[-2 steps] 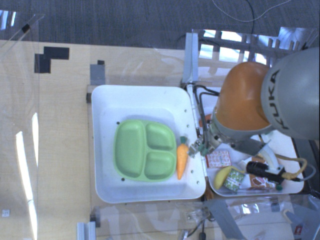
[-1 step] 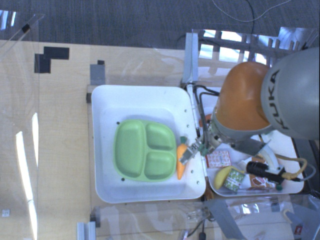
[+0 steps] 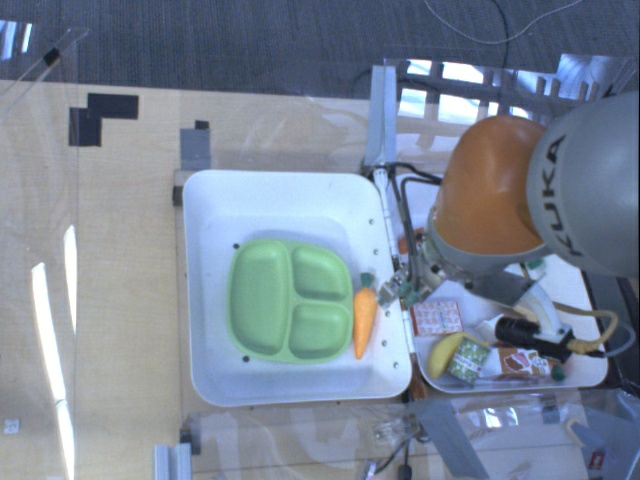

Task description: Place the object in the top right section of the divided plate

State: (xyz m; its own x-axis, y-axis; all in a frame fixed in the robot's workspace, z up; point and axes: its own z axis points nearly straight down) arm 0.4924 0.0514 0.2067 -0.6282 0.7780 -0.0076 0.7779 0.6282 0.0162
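Right bin (image 3: 588, 376), near edge: holds a yellow banana (image 3: 443, 351), a small green-and-white box (image 3: 468, 360) touching it, and a brown-and-red packet (image 3: 520, 361) just beside the box.
Red-patterned card (image 3: 437, 317): lies flat in the same bin, just behind the banana, near the wall shared with the other bin.
Left bin (image 3: 215, 373): white and shallow, side by side with the right one, and it carries the plate and the task's thing.
Carrot (image 3: 364, 323): orange, lying lengthwise in the left bin between the plate's right rim and the bin's right wall, green top pointing away from the camera. It is outside the plate and touches or nearly touches its rim.
Divided plate (image 3: 270, 298): green, flat on the bin floor, with one large section on the left and two smaller ones on the right.
Top right section (image 3: 320, 271): bare green, with nothing in it.
My pincer (image 3: 398, 290): over the wall between the two bins, just beside the carrot's green top. I cannot tell whether it is wide or narrow, nor whether it touches the carrot.
My arm (image 3: 490, 188): its orange band and grey link hang above the right bin, covering much of it.
Bench (image 3: 100, 268): pale wood, with black tape marks (image 3: 100, 113) toward its far left.
Floor (image 3: 200, 18): grey carpet beyond the bench, with a thin cable (image 3: 480, 8) looping across it.
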